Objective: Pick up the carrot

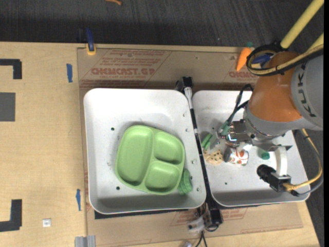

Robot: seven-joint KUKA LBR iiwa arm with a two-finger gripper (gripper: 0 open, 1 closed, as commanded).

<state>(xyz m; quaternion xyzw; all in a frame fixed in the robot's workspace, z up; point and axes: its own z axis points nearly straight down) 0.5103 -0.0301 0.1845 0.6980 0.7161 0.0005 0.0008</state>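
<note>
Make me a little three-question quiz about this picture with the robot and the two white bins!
1. True or false: the green divided plate lies in the left bin.
2. Which bin is the gripper over? A) left B) right
3. Fill in: the band above the robot's wrist is ____.

Key: 1 true. 2 B, the right bin, above small items, one orange and white. 3 orange.

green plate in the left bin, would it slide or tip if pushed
The plate looks like moulded plastic, so probably stiff and light. Broad and low, it would likely slide, not tip.
</note>
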